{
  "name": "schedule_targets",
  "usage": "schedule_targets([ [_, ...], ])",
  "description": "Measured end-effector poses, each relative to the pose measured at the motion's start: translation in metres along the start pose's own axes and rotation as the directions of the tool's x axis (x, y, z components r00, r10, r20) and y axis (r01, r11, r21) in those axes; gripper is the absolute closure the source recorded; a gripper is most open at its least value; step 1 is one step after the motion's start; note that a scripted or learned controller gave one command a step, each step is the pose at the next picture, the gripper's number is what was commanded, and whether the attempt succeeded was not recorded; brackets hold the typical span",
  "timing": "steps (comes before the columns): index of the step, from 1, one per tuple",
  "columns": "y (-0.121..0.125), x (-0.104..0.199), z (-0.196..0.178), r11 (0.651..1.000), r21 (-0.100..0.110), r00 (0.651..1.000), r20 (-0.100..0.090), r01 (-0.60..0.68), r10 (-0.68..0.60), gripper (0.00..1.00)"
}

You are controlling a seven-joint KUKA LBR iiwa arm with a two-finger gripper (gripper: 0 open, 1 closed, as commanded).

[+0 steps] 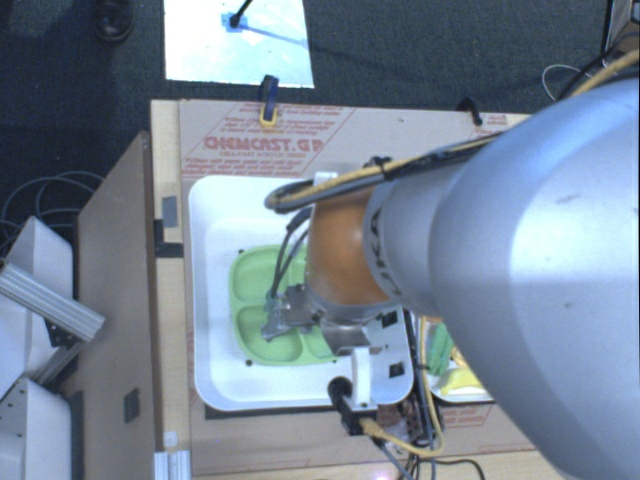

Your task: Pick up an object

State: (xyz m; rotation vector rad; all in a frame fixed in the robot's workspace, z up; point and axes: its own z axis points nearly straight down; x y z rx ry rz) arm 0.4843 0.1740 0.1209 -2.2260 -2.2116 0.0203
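Camera view: arm lowered into the left bin [215,268], gripper [280,320] over the green sectioned tray [255,288] lying there; finger state cannot be told, nothing visibly lifted, so grasp and lift judged outstanding.

The bench [170,268] is being viewed from above at a slant by one fixed camera; much of the frame is being covered by the near arm [520,268], reaching in from the right.
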Motion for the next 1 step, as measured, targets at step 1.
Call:
schedule_targets([
  [1,0.0022,0.0057,-0.0171,1.000,-0.011,1.000,-0.008,0.007,-0.007,1.00],
])
